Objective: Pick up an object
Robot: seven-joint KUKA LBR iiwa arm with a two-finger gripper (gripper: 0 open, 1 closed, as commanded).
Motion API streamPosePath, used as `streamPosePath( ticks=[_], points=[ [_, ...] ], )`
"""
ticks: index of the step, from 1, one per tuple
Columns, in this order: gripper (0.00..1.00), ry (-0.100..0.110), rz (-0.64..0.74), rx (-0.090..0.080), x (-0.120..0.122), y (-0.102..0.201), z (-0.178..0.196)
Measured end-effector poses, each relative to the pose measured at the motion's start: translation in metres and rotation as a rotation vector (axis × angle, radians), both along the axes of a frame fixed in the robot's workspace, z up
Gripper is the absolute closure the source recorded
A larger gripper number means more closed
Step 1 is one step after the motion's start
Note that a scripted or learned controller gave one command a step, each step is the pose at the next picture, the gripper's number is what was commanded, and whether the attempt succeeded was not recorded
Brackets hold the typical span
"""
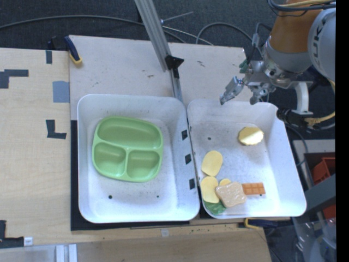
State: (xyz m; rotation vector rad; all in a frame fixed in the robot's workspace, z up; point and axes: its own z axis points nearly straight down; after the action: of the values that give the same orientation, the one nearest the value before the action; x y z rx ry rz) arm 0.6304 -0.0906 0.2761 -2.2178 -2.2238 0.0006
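Gripper (240, 93) hovers at the right bin's (283, 162) 12 o'clock rim, fingers spread, empty. Nearest candidate, the yellow round piece (251, 136), lies inside just toward 6 o'clock, likely the target.

Open, empty jaws of the gripper (241, 93) hover above the right bin's (289, 162) far rim.

A single fixed camera looks down at a slant from above the bench (125, 64), near enough that both white bins (87, 162) fill the frame's lower centre, the arm (297, 21) entering upper right.
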Motion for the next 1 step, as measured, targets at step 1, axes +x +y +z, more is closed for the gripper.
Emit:
streamPosePath(
  ticks=[1],
  points=[
    [0.0, 0.0, 0.001, 0.0, 0.0, 0.0, 0.0]
  ],
)
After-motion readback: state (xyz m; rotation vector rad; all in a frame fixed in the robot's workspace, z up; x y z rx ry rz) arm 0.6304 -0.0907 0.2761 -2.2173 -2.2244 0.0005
